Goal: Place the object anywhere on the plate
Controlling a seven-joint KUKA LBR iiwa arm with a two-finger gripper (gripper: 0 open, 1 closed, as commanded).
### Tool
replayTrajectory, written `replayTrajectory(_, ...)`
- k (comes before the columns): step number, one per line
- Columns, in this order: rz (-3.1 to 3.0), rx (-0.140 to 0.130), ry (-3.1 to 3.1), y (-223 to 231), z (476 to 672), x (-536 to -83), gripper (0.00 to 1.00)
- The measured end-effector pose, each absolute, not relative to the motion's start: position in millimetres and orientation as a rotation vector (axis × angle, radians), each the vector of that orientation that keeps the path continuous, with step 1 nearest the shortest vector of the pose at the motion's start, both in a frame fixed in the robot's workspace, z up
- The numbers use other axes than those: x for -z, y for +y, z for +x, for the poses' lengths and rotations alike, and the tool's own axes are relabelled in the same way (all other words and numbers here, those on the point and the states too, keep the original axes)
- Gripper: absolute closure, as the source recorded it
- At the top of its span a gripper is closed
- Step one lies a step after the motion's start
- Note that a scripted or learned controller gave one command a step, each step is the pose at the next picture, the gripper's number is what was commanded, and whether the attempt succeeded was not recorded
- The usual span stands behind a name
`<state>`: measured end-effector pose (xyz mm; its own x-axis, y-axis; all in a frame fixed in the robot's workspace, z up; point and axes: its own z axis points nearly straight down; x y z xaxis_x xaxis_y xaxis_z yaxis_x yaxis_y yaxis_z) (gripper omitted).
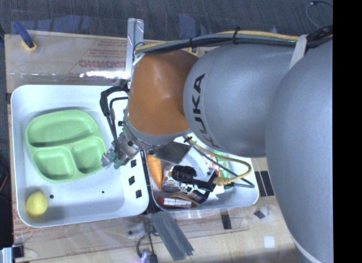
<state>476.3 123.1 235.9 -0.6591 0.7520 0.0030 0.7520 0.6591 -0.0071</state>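
A light green plate (63, 143) with three compartments lies in the left white bin (73, 214), towards its back left. A yellow ball-like fruit (37, 204) rests in that bin's front left corner, apart from the plate. My gripper (113, 159) hangs low at the plate's right edge, over the rim of the lower right compartment. A small greenish shape shows at its tip, but I cannot make out what it is. The orange band and grey arm hide much of the area behind it.
The right bin (249, 197) is mostly covered by the arm. An orange carrot (154, 168) and a brown-red packet (176, 201) lie with other small items near its left wall. The bin divider (144, 191) runs just right of the gripper.
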Motion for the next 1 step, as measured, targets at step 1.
replayTrajectory(1, -1.289, -0.008, -2.860, 116.9, 546.7, -242.6, 1.00)
